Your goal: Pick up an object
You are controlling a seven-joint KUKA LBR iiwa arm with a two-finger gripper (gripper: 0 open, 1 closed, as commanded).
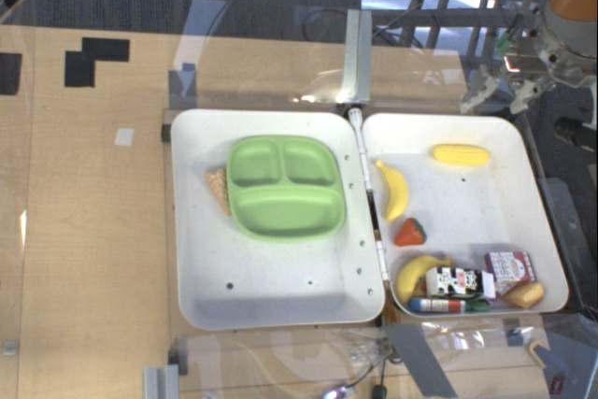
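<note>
Gripper (502, 95) hangs just past the far edge of the right bin (523, 201), near its far-right corner, w/ nothing between the fingers. Jaws look apart, though small and cluttered at this angle, so that's a read, not a certainty.

Nearest pickable thing is the corn cob (461, 155), lying inside the right bin close to its far edge, a bit left of and toward the near side from the gripper. Its long axis runs left–right, roughly parallel to that far edge.

My guess: the fingers should straddle it across the short way. The other items cluster at the bin's near edge, well apart.
</note>
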